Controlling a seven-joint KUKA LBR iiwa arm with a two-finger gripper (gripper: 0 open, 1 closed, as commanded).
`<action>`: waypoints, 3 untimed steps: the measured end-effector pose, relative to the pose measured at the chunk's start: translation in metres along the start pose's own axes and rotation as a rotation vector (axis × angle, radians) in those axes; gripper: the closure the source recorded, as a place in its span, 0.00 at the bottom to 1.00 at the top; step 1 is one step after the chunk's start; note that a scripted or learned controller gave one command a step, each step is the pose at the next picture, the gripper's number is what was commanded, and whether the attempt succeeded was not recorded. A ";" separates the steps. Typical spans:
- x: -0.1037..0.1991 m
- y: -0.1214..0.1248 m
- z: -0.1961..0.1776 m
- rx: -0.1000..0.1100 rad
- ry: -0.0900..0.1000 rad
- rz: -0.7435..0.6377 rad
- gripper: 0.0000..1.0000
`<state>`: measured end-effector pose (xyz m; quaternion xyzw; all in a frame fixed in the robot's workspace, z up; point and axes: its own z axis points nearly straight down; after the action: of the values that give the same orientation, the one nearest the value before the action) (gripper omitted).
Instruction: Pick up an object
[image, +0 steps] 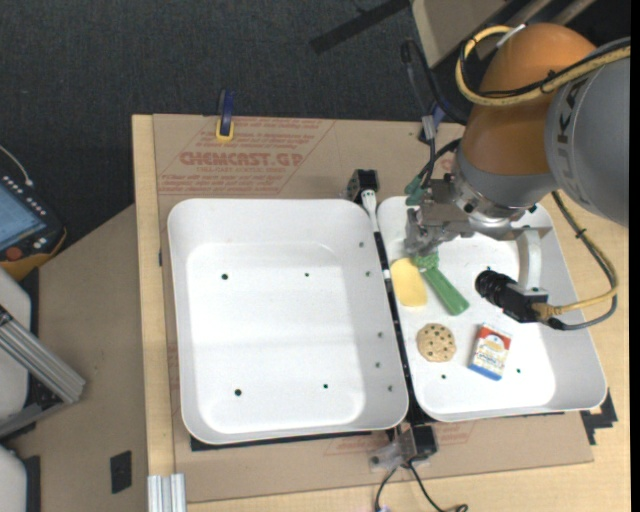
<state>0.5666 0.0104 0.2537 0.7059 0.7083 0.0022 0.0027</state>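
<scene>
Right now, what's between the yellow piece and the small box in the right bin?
In the camera view, the cookie lies between the yellow piece and the box, on the right bin floor.

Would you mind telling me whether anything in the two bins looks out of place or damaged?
Nothing stands out: the pale yellow block, green stick, round cookie and small red-and-blue carton lie loose and intact in the right white bin.

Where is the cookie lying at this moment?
The cookie lies in the right bin, near its front, just left of the small box and below the yellow piece.
</scene>
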 end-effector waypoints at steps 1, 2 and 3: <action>0.020 -0.045 -0.006 0.012 0.002 0.002 1.00; 0.054 -0.047 -0.066 0.000 0.003 -0.001 1.00; 0.041 -0.057 0.013 0.016 0.000 0.006 1.00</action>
<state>0.5096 0.0511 0.2407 0.7079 0.7063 -0.0035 -0.0030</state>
